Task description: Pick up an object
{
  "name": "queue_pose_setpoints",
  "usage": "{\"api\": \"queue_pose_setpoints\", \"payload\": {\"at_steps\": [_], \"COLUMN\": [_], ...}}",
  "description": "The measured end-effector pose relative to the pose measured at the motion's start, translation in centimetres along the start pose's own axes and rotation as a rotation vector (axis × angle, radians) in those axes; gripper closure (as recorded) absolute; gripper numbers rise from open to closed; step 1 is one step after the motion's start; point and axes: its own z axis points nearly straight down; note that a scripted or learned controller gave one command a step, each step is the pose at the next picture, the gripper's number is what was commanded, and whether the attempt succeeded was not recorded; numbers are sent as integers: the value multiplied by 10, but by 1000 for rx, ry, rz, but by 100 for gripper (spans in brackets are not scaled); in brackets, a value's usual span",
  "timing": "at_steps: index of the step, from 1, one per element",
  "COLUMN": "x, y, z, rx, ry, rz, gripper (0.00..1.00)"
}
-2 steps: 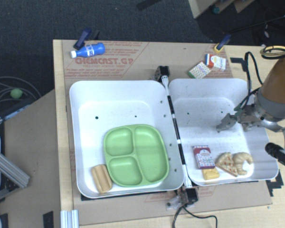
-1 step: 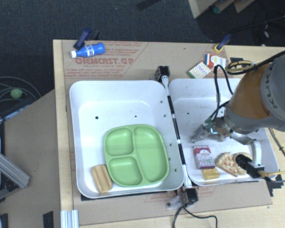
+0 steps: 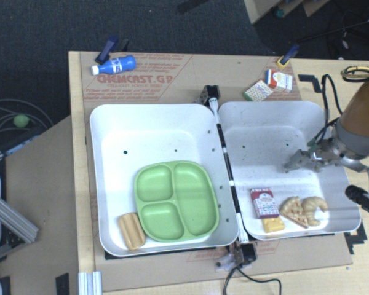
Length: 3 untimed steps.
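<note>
Over the right-hand shallow white bin (image 3: 258,118) the grey arm (image 3: 357,125) with its orange band reached in from the right, and its two-finger tool (image 3: 293,163) hung low above the bin's bare middle, pointing left; whether its fingers were parted or closed could not be told, and nothing could be seen between them. Near the front edge of that bin lay three small things: a red-and-white rectangular packet (image 3: 264,203), a small yellow block (image 3: 272,225) touching its near end, and a pale tan croissant-like toy pastry (image 3: 304,210) just to the right, all apart from the tool. Beside it, the left-hand shallow white bin (image 3: 141,125) held a light green plastic divided plate (image 3: 175,200) with three compartments, and a tan bread-like stick (image 3: 131,230) lay against the plate's front left corner. On the counter (image 3: 190,69) behind the bins lay a blue-and-white bottle (image 3: 114,65) at the left and a small printed carton (image 3: 269,85) at the right.
</note>
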Motion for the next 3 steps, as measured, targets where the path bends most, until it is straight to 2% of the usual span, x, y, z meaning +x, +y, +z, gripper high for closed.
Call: {"api": "queue_pose_setpoints", "payload": {"at_steps": [1,2,3], "x": [36,47,116], "y": [97,19,-7], "z": [0,-55,2], "rx": [-4,-2,0], "ry": [-9,-9,-8], "rz": [2,5,3], "gripper": [0,0,0]}}
